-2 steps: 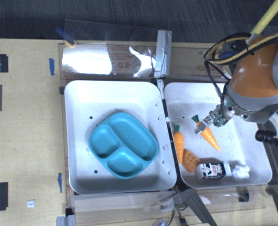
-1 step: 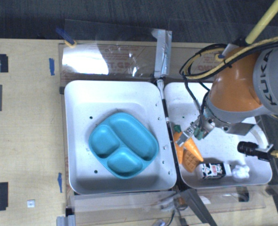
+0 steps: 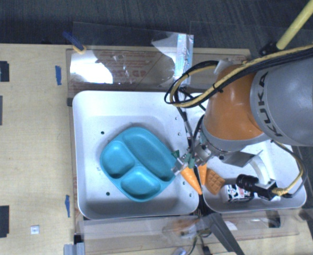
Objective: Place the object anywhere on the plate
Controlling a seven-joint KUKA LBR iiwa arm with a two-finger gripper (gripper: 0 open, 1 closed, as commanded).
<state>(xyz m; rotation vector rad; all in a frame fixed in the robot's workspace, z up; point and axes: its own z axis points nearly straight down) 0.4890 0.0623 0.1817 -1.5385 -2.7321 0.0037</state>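
We are noting the gripper [image 3: 184, 162] pinching an orange carrot [image 3: 191, 177], tip at the blue plate's [image 3: 138, 163] rim.

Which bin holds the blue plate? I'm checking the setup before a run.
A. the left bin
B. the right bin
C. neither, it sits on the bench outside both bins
A: the blue divided plate lies inside the left white bin, while the orange carrot toy lies by the divide between the bins, at the tool.
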